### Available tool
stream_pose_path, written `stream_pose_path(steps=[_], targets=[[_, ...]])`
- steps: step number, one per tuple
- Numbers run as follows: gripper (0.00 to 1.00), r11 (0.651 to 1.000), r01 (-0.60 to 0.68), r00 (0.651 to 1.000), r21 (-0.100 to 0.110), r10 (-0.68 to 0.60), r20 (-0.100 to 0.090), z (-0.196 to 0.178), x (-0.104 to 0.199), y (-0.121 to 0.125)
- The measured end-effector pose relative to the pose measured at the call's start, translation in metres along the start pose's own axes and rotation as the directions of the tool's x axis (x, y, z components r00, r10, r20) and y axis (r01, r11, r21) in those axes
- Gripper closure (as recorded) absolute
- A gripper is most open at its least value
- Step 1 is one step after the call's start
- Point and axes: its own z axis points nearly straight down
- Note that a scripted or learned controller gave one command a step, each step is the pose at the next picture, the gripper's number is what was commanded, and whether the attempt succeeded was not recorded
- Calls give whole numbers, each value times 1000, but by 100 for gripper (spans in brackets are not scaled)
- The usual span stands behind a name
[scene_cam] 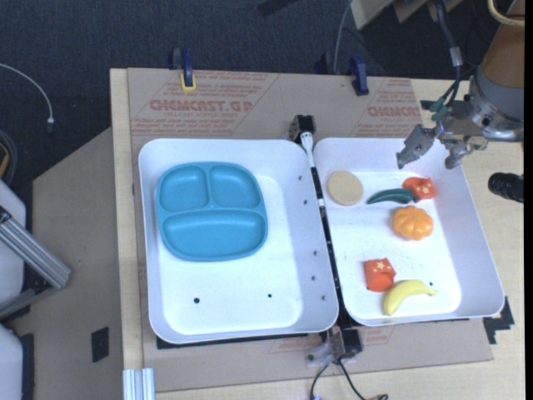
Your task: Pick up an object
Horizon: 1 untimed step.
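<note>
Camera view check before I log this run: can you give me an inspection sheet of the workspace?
Surface: two white bins, left bin, right bin, on a board.
Job's things: right bin holds round biscuit, green pepper, tomato, orange pumpkin, red cube, banana.
Clutter: blue divided plate in left bin.
Hand: open, above right bin's far edge, holding nothing.
Cables: white cable on floor.
Surroundings: blue clamps, dark carpet.
</note>
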Motion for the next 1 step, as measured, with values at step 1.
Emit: stream_pose_path(steps=[1], targets=[[0, 1000, 2, 1000, -10, -2, 1, -5, 0, 2]])
